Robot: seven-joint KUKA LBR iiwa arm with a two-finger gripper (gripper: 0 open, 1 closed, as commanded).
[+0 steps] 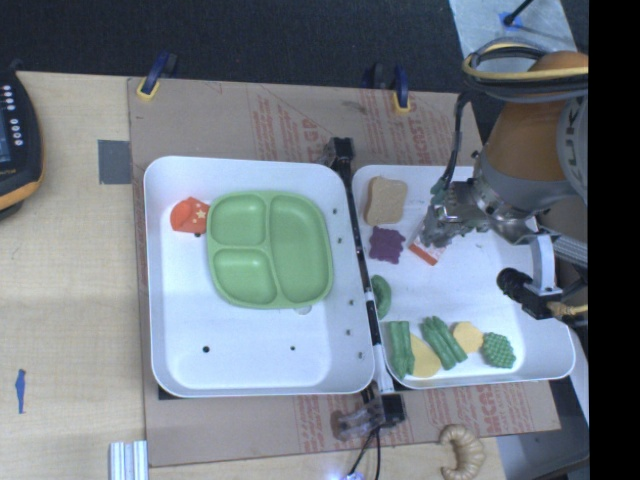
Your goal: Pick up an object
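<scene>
Along the right bin's (560,368) near edge lie green and yellow toy foods (445,343). Farther in, the end effector (437,230) hangs over a small red-and-white piece (424,255), beside a purple piece (385,244); whether it grips anything I cannot tell. A tan bread slice (386,201) lies at the far-left corner.

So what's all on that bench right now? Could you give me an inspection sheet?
Surface: cardboard sheet clamped to a wooden bench, bearing the left bin and right bin.
Job's things: right bin holds bread slice, purple piece, green and yellow toy foods; left bin holds green divided plate, red piece.
Clutter: brown curled item in front of the bins.
Grippers: gripper low over the right bin.
Cables: black cable along the arm.
Surroundings: handheld controller at left.
</scene>
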